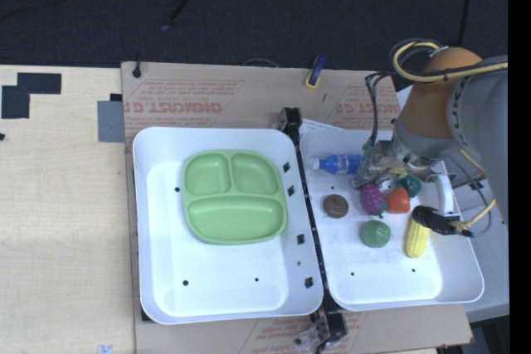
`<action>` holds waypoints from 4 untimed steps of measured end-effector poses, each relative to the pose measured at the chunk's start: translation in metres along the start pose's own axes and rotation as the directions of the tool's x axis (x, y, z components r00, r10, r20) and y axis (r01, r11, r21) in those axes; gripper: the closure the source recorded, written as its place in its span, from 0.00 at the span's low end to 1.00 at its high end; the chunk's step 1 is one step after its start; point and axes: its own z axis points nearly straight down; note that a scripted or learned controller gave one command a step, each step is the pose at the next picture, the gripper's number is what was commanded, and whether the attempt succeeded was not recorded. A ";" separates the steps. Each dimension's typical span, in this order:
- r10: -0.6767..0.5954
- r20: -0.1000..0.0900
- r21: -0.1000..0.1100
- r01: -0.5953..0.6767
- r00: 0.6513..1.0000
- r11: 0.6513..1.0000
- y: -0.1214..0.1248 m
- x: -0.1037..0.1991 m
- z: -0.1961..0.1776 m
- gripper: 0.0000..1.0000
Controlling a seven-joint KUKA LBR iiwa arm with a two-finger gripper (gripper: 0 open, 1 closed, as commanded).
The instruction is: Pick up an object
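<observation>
The right bin (398, 282) holds several small items. A clear bottle with a blue cap end (336, 165) lies near its back left. In front of it sit a brown round piece (335, 206), a purple bunch of grapes (371, 198), a red-orange fruit (398, 201) and a green round fruit (375, 234). A yellow corn cob (416, 240) lies to the right. A teal piece (412, 186) peeks out under the wrist. My gripper (378, 173) hangs low at the bin's back, just behind the grapes and beside the bottle.
The left bin (166, 278) carries a green divided plate (233, 196). A black divider with clips (304, 211) runs between the bins. The arm's grey body and orange band (444, 99) cover the right bin's back right corner.
</observation>
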 end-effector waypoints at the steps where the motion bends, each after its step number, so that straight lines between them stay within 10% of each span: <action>1: 0.002 0.001 -0.007 -0.002 1.000 1.000 -0.005 0.005 -0.059 1.00; 3: 0.004 0.001 -0.006 -0.004 1.000 1.000 -0.014 -0.001 -0.132 1.00; 4: -0.002 -0.001 -0.002 0.002 1.000 1.000 -0.019 0.055 -0.140 1.00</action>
